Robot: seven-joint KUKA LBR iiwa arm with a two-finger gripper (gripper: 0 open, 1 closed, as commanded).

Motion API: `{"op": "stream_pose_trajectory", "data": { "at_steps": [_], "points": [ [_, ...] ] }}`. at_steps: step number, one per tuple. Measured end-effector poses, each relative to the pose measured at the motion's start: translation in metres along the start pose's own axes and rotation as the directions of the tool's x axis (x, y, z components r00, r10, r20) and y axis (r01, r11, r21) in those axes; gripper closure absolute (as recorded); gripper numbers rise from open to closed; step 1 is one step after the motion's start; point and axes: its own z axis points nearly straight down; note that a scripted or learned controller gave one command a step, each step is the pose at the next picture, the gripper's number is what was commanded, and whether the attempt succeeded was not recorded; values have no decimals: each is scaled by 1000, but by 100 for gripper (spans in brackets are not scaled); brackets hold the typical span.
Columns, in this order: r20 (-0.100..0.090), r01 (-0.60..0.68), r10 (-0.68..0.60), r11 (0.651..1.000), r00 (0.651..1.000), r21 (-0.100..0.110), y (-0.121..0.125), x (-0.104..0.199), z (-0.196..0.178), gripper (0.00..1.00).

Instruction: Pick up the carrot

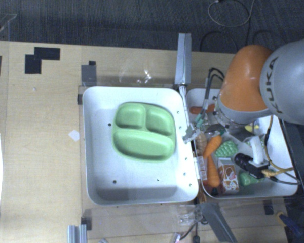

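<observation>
Hovering low over carrot (212, 147) in right bin (282, 139); end effector (209, 128) state impossible to tell. Needing centring along carrot, avoiding neighbouring clutter before closing.

- The carrot (212, 147) is orange, tapered and short.
- It lies tilted in the right-hand bin, near that bin's left wall.
- Its upper end is hidden under the arm, beside a green item.
</observation>
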Motion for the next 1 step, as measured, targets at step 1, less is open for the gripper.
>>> {"op": "stream_pose_trajectory", "data": {
  "at_steps": [1],
  "points": [
    [1, -137, 137, 991, 991, -2, 37, -27, -67, 0]
  ]
}}
